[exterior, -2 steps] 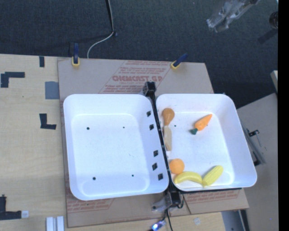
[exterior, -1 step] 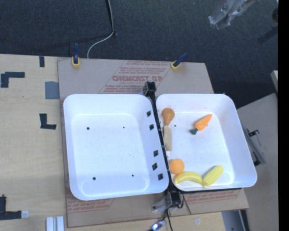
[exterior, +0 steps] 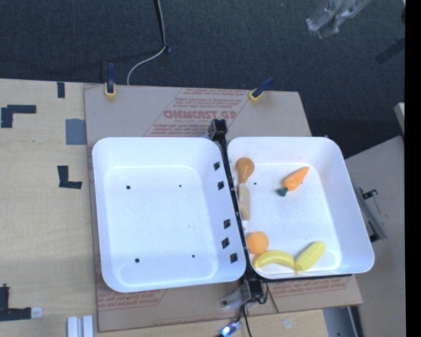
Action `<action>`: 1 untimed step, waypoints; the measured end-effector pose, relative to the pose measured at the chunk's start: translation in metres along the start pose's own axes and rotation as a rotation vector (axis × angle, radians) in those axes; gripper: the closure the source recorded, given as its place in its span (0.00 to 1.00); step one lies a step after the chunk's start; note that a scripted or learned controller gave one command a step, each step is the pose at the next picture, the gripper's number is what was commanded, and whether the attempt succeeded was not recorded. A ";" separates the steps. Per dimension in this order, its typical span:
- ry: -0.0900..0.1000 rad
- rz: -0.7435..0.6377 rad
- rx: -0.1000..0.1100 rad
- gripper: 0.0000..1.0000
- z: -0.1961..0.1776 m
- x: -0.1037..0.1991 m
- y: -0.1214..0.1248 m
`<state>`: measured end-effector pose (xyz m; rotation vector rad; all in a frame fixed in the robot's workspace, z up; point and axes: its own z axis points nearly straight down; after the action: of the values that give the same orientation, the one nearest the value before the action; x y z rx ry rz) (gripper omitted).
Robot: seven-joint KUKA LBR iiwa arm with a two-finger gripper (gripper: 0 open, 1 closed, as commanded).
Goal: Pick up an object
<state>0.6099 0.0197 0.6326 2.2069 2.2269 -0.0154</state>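
Note:
The right bin (exterior: 332, 158) holds several toy foods. An orange carrot (exterior: 296, 178) lies near its middle. A brown pear-shaped piece (exterior: 245, 168) and a pale beige piece (exterior: 244, 201) rest against its left wall. At the front sit a round orange (exterior: 257, 242), a yellow banana (exterior: 273, 260) and a yellow corn cob (exterior: 309, 255), close together. My gripper (exterior: 332, 16) shows as a pale blurred shape at the top right, well beyond the far edge of the bins and high over the dark floor, with nothing seen in it.
The left bin (exterior: 105, 197) adjoins the right one along a divider with black clips (exterior: 227, 197). Both stand on a cardboard sheet (exterior: 197, 115) held by two clamps (exterior: 109, 85) at the back. A cable (exterior: 154, 52) runs off behind.

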 end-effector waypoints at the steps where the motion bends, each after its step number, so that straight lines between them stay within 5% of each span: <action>1: -0.001 -0.001 0.000 1.00 -0.010 0.000 0.000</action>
<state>0.6102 0.0203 0.6425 2.2055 2.2276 -0.0167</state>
